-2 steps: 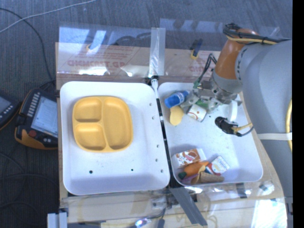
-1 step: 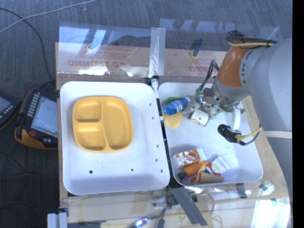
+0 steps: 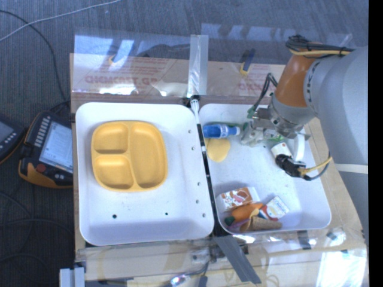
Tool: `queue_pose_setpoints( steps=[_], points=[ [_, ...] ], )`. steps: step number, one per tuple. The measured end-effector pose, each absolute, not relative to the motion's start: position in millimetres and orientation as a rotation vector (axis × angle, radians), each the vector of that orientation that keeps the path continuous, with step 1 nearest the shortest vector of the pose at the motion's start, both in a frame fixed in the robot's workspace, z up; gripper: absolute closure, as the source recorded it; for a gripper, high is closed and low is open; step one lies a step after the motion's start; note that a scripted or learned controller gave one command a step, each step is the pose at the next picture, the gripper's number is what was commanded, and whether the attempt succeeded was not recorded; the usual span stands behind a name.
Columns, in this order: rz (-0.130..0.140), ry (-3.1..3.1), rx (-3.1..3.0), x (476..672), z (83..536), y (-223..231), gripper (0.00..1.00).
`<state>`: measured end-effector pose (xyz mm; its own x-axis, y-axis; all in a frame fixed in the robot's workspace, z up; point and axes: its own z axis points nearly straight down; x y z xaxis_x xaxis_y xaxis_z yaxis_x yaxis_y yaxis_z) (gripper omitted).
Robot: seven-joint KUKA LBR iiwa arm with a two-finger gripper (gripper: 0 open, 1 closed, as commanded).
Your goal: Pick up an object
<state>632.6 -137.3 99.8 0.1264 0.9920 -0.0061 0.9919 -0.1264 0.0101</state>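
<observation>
While the jaws (image 3: 254, 133) sat low in the right bin (image 3: 311, 187), I could not tell whether they were parted or pinched. Just at their nine o'clock lay the blue-and-white bottle (image 3: 220, 130) on its side, cap end toward them, with the yellow piece (image 3: 218, 150) touching it at six o'clock. My call: the bottle was the target, and a clean grab wanted the jaws centred across its narrow width, clear of the bin wall. Down at six o'clock the snack packets (image 3: 251, 208) were heaped, well apart. Over at nine o'clock, the yellow tray (image 3: 128, 155) occupied the left bin (image 3: 143, 220).
</observation>
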Motion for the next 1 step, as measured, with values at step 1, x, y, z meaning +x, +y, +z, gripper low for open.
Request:
queue_pose_setpoints(
  steps=[1],
  points=[
    [0.002, 2.069, 2.349, 632.2, 99.2, -137.3, 0.00]
  ],
)
